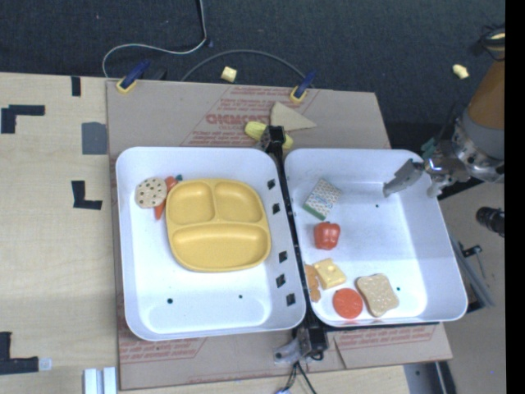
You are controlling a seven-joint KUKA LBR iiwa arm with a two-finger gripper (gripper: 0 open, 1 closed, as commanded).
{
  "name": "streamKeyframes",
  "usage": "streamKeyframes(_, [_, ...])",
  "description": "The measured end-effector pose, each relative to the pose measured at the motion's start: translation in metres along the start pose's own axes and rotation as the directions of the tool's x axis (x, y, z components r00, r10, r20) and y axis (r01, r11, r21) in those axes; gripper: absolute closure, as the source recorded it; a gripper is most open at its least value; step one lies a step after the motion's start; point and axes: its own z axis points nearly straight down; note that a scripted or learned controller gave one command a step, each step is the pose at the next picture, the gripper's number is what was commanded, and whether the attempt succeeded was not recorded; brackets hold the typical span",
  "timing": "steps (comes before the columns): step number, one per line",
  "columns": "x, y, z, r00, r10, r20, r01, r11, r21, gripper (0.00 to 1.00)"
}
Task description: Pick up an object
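Observation:
The right bin [410,245] holds several toy foods. A pale checkered block [323,197] lies near its left wall, with a red pepper [327,235] just below it. A yellow cheese wedge [330,273], a red tomato slice [348,303] and a bread slice [378,294] sit along the front. My gripper [422,184] hangs over the bin's back right part, open, with nothing between its fingers. It is well to the right of the checkered block and the pepper.
The left bin [143,286] carries a yellow divided plate [219,224], with a cookie [150,192] and a small orange-red piece [169,185] at its back left. A black divider [283,220] runs between the bins. Yellow clamps [264,130] and cables lie behind.

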Motion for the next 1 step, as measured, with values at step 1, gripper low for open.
streamKeyframes(1, [0.0615, -0.0025, 0.1129, 1.000, -0.004, -0.005, 0.005, 1.000, 0.010, 0.00])
